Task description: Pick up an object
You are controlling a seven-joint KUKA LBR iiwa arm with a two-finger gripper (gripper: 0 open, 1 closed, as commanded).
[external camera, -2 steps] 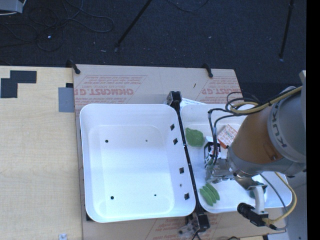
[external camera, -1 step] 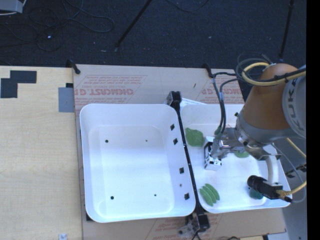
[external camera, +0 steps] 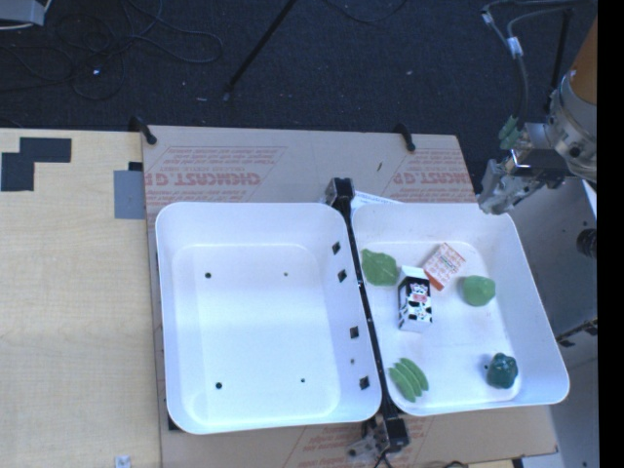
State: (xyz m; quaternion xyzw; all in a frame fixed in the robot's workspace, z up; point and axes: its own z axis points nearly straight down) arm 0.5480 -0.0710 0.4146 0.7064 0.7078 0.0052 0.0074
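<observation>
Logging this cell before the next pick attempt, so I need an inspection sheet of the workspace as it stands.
Surface: two white bins side by side on cardboard; left bin, right bin.
Job's things: all in right bin: milk carton, red-and-white packet, green leaf, light green piece, ridged green pod, dark teal piece.
Clutter: nothing seen.
Grippers: gripper above right bin's far corner, nothing seen in it.
Cables: black cables on dark floor.
Surroundings: wooden bench.
</observation>
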